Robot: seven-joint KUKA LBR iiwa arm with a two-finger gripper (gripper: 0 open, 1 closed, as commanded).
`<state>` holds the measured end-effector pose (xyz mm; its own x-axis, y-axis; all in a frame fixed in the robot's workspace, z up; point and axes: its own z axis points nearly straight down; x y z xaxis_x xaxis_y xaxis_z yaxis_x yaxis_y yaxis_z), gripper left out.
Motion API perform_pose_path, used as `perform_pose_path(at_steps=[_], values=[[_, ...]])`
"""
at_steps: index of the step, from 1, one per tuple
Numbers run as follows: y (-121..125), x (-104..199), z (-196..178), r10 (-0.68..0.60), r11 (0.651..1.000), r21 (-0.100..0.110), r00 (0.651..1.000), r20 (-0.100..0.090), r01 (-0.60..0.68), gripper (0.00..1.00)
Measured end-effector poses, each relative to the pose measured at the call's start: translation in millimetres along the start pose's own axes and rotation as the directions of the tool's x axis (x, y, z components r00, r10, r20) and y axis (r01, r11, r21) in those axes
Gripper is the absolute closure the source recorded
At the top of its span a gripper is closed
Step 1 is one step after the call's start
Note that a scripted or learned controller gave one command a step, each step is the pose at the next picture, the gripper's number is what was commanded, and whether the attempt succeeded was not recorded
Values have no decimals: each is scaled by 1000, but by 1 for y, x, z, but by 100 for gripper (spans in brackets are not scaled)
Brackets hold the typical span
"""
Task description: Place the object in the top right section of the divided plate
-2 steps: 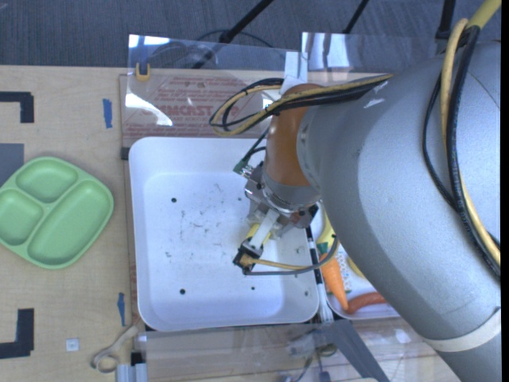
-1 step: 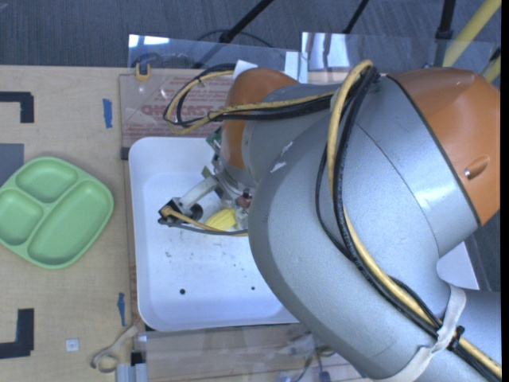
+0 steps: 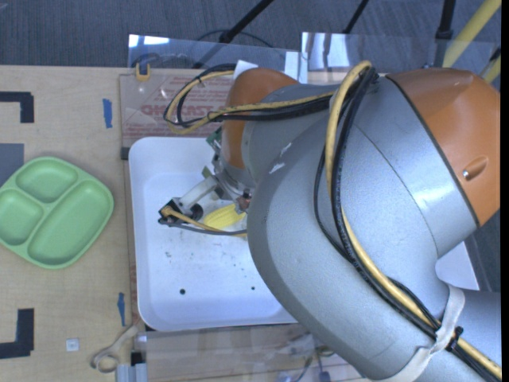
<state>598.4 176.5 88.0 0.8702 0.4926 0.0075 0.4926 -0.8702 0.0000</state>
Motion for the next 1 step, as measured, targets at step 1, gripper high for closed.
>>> perform_pose_path(at_steps=[1], values=[[74, 16, -18, -349, 937, 5, 937, -3, 349, 0]])
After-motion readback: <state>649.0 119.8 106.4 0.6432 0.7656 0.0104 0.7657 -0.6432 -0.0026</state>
